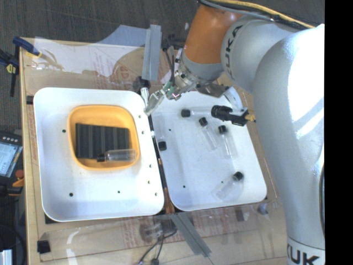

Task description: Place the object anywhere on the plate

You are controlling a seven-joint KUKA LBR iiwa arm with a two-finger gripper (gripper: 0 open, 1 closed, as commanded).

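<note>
- Arm point(265, 65): grey with an orange band, reaching in from the right over the bins' far edge.
- Gripper point(150, 101): above the seam between the bins, at their far end.
- Left bin point(55, 192): holds a yellow plate point(83, 115) with a dark ridged insert; a clear vial point(118, 155) lies on it.
- Right bin point(187, 192): several clear, black-capped vials point(212, 134) lie scattered.

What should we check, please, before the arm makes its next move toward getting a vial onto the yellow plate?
1. Pincer position: above the rim between the bins. Ok.
2. Vial held between its fingers: cannot tell.
3. Yellow plate in left bin: ok.
4. One vial already lies on the plate's black insert: ok.
5. Loose vials remain in right bin: ok.
</note>
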